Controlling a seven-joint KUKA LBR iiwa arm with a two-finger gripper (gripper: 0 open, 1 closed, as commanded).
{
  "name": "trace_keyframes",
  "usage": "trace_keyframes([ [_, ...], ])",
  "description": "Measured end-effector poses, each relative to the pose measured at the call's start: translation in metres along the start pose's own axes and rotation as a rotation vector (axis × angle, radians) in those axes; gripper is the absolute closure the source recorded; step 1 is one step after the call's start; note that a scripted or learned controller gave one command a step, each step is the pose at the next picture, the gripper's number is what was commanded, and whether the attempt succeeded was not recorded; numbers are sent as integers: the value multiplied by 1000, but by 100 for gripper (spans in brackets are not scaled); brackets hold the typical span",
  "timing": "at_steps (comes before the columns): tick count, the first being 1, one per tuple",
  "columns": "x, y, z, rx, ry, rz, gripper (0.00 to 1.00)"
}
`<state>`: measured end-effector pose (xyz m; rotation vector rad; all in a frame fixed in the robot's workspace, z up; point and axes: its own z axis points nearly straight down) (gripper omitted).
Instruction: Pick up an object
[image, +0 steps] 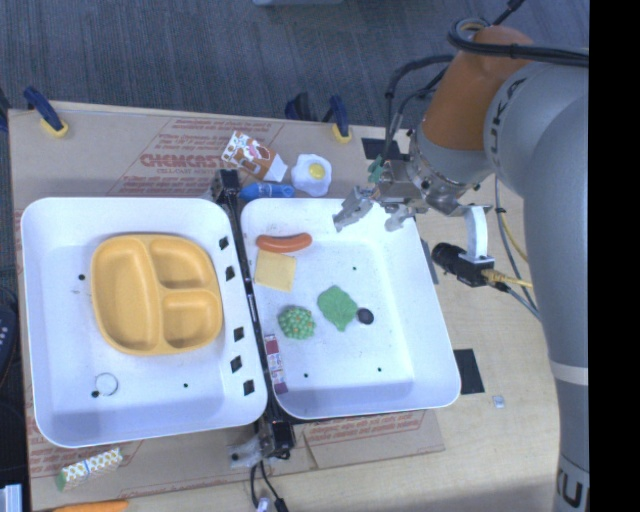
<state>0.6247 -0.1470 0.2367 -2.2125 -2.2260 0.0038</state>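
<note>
Gripper (375, 212) spread, nothing between its fingers, hovering over right bin's (420, 300) far edge. I'd drop straight onto the sausage (284, 241), fingers straddling its width.

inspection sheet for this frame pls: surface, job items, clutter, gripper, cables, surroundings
Surface: cardboard-covered bench bearing left bin and right bin, side by side.
Job's things: in the right bin, toy sausage, yellow cheese slice, green bumpy ball, green leaf piece, small dark object. Yellow divided plate in the left bin.
Clutter: behind the bins, snack packet, blue item, toy fried egg; candy wrapper at the front left.
Grippers: gripper over the right bin's far edge, fingers apart, holding nothing.
Cables: black cables along the arm; yellow wire on the right.
Surroundings: blue clamps on the bench edge; grey carpet.
</note>
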Motion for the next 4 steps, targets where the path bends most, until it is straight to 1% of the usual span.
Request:
trace_keyframes([
  [1, 36, 27, 142, 2, 1, -213, 0],
  [2, 40, -89, 146, 1, 1, -231, 0],
  [3, 40, -88, 135, 1, 0, -237, 100],
  [4, 56, -124, 1, -3, -1, -102, 100],
])
